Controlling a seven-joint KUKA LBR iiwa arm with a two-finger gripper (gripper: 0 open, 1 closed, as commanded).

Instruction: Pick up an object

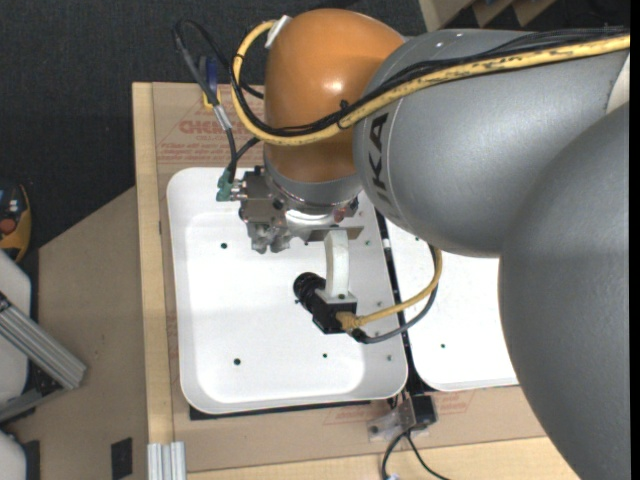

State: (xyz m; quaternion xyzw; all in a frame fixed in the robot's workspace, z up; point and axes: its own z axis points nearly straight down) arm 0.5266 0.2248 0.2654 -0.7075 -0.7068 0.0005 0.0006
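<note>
My gripper (264, 236) hangs low over the left white bin (215, 368), in the bin's back half and a little left of its middle. It points down at the bin's floor, seen from above under the orange band of the wrist (315, 63). The big grey arm reaches in from the right and hides the back right part of this bin. The floor that shows around the gripper is plain white with a few small dark dots.
The right bin (465, 368) lies beside the left one, mostly covered by the arm. Both rest on a brown cardboard-coloured bench top (150, 268). An aluminium rail (40, 343) stands off the bench at the left. Dark floor lies behind.
</note>
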